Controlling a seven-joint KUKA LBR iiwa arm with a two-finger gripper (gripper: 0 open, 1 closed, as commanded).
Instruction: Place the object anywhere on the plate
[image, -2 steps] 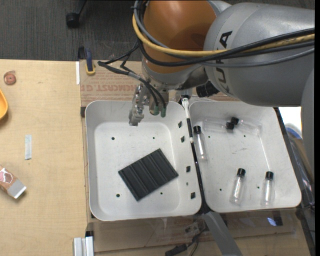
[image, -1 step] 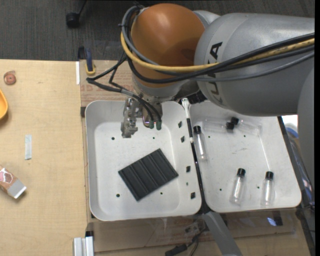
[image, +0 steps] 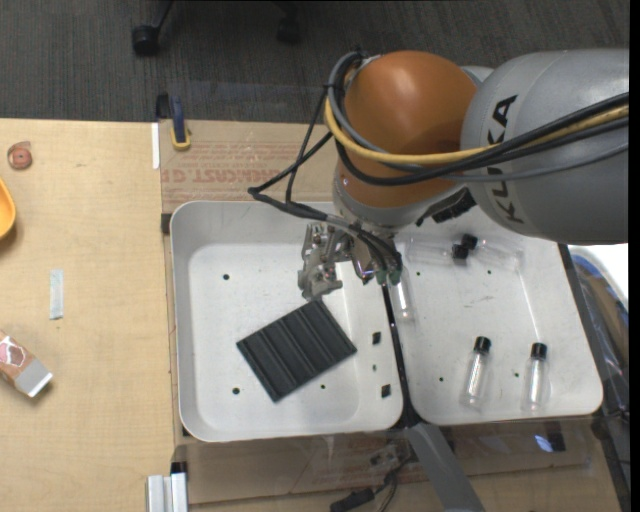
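I see jaws (image: 322, 275) hovering above left bin (image: 200, 300), near plate (image: 297, 349); spread or pinching, cannot tell. Vials (image: 475, 365) lie in right bin (image: 560, 300). Judge pick pending; next needs vial grasp.

Even, fairly bright overhead light is falling across the scene, and the two shallow white plastic bins (image: 200, 300) are reading almost washed out, with faint glare on their floors. The glossy orange band of the arm (image: 405, 100) is catching a soft highlight on its upper curve. A pale shadow is lying just beside the dark ribbed rectangular plate (image: 297, 350). The grey arm casing (image: 560, 150), closest to the lens, is looking slightly soft. The tan wooden worktop (image: 90, 250) is appearing flat and evenly lit. Fine detail is staying grainy throughout.
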